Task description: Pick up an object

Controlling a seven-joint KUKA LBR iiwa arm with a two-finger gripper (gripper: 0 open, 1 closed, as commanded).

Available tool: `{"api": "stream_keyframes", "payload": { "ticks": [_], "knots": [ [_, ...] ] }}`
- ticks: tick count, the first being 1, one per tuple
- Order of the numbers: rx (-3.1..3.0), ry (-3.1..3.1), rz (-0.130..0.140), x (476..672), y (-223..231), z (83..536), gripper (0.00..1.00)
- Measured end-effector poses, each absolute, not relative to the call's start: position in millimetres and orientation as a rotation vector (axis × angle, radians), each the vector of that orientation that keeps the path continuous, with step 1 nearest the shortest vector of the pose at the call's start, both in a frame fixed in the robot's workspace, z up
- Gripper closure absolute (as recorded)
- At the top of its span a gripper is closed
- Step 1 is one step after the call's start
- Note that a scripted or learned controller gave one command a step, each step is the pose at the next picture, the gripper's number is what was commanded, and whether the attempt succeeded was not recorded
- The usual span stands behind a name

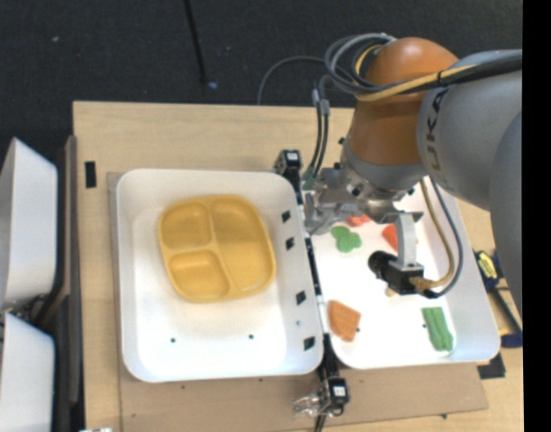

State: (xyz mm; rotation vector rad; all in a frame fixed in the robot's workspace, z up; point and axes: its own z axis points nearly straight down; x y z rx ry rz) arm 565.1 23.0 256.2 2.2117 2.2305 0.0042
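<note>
Two bins sat side by side on the worktop (167, 133): the left bin (149, 340) held a yellow tray (217, 246), and the right bin (392, 336) held four small things, a green piece (347, 238) and a red piece (390, 234) in its far half, an orange piece (344, 319) by its near left wall and a green block (438, 328) toward its near right corner. The claw (334, 214) hung over the right bin's far left part, just beside the green piece; whether it was released or clenched could not be told.

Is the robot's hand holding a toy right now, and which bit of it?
It cannot be told. The gripper is over the right bin, beside a small green piece, and the wrist hides its grip.
</note>
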Motion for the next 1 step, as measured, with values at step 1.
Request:
{"api": "stream_keyframes", "payload": {
  "ticks": [1],
  "knots": [
    [2.214, 2.229, 0.001, 558.3, 65.6, 250.7, 1.0]
  ]
}}
